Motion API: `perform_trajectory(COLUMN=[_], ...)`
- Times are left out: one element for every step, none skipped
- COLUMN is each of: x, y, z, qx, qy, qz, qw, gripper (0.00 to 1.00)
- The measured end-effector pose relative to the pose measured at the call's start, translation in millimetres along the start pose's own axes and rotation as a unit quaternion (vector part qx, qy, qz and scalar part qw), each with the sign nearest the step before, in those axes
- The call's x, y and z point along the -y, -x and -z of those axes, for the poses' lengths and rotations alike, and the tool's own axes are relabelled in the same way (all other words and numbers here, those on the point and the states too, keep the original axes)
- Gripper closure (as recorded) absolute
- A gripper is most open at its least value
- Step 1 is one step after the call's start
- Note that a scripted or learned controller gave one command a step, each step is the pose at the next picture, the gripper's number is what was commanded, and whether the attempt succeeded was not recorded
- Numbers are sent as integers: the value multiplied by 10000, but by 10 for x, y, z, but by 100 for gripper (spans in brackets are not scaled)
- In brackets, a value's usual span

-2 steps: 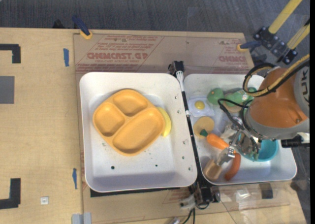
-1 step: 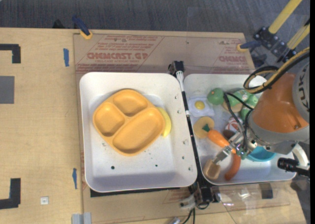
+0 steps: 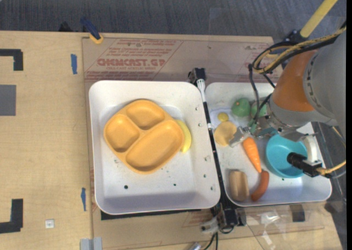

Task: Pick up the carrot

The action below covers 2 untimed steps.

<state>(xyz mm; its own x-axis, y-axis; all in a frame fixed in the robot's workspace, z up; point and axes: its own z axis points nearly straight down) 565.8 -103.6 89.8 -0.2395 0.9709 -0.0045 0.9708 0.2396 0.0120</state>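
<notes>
End effector (image 3: 254, 129) sits low in the right-hand bin (image 3: 322, 191), at the middle right of the frame, under the grey arm with its orange band; from this angle I cannot tell its state. What matters to me is the carrot (image 3: 252, 154): it lies just below the end effector in the frame, its thick top end nearest the tool and possibly touching it, and its long axis runs down and slightly right toward the bottom of the frame. A blue bowl (image 3: 285, 157) sits just right of the carrot, and a reddish sausage (image 3: 260, 185) lies just below its tip. I judge the grasp needs a short drop toward the frame's lower edge, closing across the carrot's width.
</notes>
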Motion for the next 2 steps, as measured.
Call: perform_trajectory(x=[-30, -322], y=[11, -771], z=[134, 1006], qx=[37, -27], qy=[38, 8], qz=[19, -433], qw=[10000, 9991], gripper=[100, 100])
